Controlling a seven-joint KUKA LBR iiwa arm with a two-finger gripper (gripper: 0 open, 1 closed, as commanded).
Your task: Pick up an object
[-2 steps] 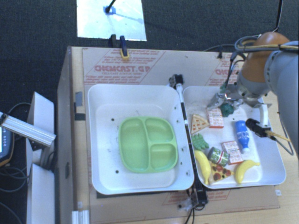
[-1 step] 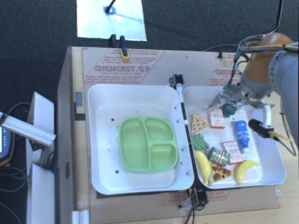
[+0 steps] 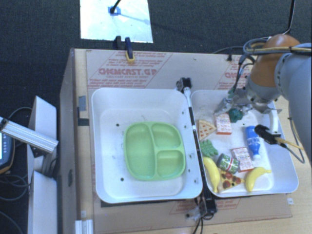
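Note:
My gripper (image 3: 237, 105) hangs low over the back of the right bin (image 3: 290, 177), reaching in from the right. Just under it lies a small teal object (image 3: 236, 115), so close that contact cannot be judged. Beside that sit a red-and-white carton (image 3: 223, 124) and a pizza slice (image 3: 205, 129). Further forward lie a blue bottle (image 3: 252, 141), a second carton (image 3: 242, 159), a green-labelled can (image 3: 227, 163), a green leafy piece (image 3: 208, 148), two yellow bananas (image 3: 210, 172) (image 3: 255, 176) and a small pizza piece (image 3: 230, 180).
The left bin (image 3: 109, 130) holds a light green divided plate (image 3: 155, 150). A ridge with a black fitting (image 3: 184, 84) at its far end separates the two bins. The grey arm (image 3: 292, 77) fills the space over the right bin's far right corner.

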